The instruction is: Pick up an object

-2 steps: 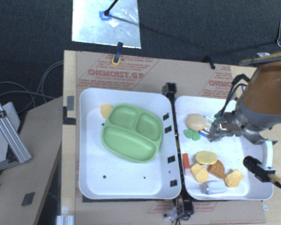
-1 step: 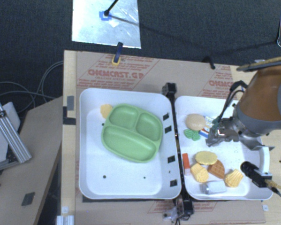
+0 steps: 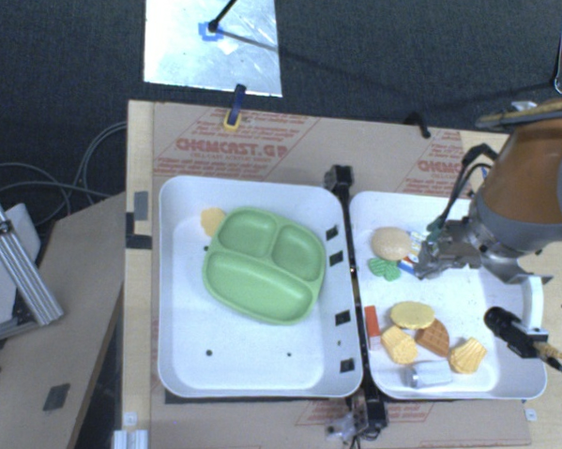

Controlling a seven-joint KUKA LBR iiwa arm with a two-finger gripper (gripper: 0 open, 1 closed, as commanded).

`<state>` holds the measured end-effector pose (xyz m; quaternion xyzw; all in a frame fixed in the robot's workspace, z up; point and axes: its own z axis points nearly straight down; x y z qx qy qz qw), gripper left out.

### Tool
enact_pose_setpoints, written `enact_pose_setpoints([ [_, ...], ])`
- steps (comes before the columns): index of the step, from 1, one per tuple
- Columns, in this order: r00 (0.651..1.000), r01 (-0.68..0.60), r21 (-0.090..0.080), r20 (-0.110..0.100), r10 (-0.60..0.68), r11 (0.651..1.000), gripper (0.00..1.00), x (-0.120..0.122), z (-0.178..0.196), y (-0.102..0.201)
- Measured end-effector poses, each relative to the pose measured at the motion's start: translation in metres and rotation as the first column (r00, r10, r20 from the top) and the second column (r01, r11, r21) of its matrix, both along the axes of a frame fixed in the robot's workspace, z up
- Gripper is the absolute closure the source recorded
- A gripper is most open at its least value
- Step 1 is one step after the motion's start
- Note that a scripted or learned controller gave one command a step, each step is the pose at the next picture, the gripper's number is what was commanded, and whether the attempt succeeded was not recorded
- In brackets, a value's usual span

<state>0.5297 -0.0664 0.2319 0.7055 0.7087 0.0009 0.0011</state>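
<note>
Item: pale beige rounded plastic toy bread roll (image 3: 390,242), upper left of the right white bin (image 3: 509,386), just beside the jaws; likely light, stiff, slippery, best pinched across its middle; jaw spread cannot be told.

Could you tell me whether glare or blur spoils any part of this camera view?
Camera view: glare washes out the shiny sheet on the dark floor; the arm looks soft, the gripper smeared; the green tray reads crisp, evenly lit.
</note>
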Motion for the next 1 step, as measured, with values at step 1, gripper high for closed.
enact_pose_setpoints([
  [1, 1.0, 0.004, 0.0, -0.001, -0.004, 1.0, 1.0, -0.0151, -0.0131, -0.0067],
])
